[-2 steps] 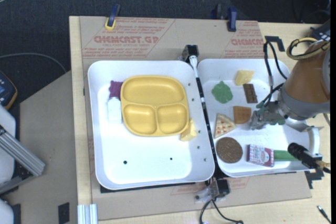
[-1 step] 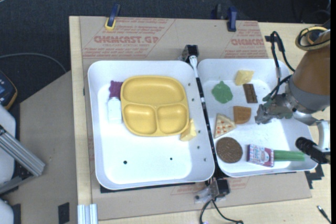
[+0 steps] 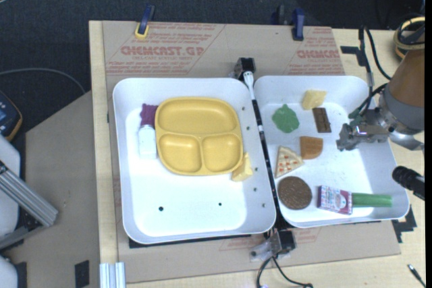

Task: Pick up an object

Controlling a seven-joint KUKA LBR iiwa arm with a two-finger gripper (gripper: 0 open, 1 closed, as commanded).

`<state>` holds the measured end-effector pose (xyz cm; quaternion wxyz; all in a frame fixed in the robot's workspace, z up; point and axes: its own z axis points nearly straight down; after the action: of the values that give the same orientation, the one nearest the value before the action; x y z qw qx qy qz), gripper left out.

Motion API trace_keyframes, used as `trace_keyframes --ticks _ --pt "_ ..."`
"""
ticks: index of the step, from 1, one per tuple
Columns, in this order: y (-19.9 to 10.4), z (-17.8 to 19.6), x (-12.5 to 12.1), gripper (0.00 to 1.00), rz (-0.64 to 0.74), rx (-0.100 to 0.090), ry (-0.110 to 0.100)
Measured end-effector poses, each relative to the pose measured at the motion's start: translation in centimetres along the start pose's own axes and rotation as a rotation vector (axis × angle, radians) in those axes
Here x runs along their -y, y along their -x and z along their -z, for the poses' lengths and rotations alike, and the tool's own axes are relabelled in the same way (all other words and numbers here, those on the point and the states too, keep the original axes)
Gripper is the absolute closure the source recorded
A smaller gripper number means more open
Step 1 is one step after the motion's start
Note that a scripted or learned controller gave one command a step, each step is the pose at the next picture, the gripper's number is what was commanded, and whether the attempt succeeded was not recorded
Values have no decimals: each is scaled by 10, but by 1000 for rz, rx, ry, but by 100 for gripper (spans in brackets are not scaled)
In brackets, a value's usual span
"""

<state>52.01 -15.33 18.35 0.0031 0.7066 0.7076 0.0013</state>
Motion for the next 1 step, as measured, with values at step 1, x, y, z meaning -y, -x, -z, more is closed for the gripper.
trace_keyframes --ticks 1 --pt "0 44 -2 100 0 0 1"
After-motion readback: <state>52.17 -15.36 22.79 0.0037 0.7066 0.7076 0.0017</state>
